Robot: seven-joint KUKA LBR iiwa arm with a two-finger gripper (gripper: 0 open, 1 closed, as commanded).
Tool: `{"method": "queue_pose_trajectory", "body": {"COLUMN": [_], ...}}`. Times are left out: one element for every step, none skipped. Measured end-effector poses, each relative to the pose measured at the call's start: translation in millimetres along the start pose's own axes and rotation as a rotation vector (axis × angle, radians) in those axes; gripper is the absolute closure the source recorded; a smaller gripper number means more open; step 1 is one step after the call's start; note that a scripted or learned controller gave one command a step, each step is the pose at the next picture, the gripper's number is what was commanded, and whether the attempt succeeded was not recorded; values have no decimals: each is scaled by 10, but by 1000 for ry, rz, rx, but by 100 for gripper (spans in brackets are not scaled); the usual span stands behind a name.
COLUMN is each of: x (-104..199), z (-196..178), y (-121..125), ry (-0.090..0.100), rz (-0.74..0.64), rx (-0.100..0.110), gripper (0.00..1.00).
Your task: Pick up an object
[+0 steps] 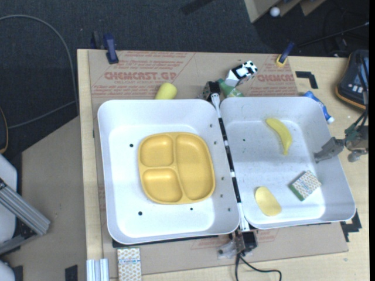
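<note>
White bins [111, 157]: 1 tray [176, 167], 1 banana [280, 134], 1 sponge [305, 185].

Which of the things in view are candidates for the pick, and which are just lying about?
For the pick:
banana, right bin
yellow oval piece, right bin
patterned sponge, right bin
yellow divided plate, left bin
gripper, at the right bin's edge

Lying about:
yellow object behind the left bin
black-and-white toy
blue clamp

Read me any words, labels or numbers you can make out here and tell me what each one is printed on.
"CHEMCAST GP": large red print on the brown board behind the left bin.
The same red print, right of it behind the right bin: too blurred to read.
Smaller red lines above both: too small to read.
</note>
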State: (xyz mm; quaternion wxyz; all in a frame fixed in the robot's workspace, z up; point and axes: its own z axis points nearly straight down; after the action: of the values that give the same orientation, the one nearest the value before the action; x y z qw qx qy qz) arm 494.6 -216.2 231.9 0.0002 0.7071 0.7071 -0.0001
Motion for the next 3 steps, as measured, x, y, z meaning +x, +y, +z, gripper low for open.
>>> {"method": "queue_pose_trajectory", "body": {"x": [286,542,540], "z": [714,1479,1370], "y": [778,1126,1135], "ry": [1,2,1], "rz": [-2,-1,-3], "rx": [0,3,0], "gripper": [0,0,100]}}
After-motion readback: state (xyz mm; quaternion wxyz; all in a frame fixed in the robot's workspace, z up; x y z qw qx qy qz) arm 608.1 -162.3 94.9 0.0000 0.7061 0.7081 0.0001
